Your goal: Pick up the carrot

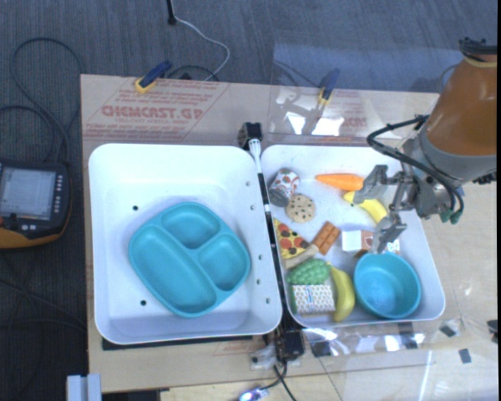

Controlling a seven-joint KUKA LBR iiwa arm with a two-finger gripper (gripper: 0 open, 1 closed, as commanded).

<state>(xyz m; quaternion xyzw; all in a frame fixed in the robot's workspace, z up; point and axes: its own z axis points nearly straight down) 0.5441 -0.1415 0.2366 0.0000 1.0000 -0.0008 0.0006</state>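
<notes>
Workbench on dark carpet, seen from above.
A tan board (150,111) printed with red lettering tops the bench; black cables (33,53) trail across grey-blue carpet (83,15) beside a handheld control pendant (23,200).

Red lettering "CHEMCAST GP" on the brown board (150,111) under the bins

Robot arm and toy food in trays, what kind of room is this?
Probably a robot lab. A grey-and-orange arm reaches over two white bins, one full of toy food like a carrot, and a control pendant lies on the carpet.
</notes>
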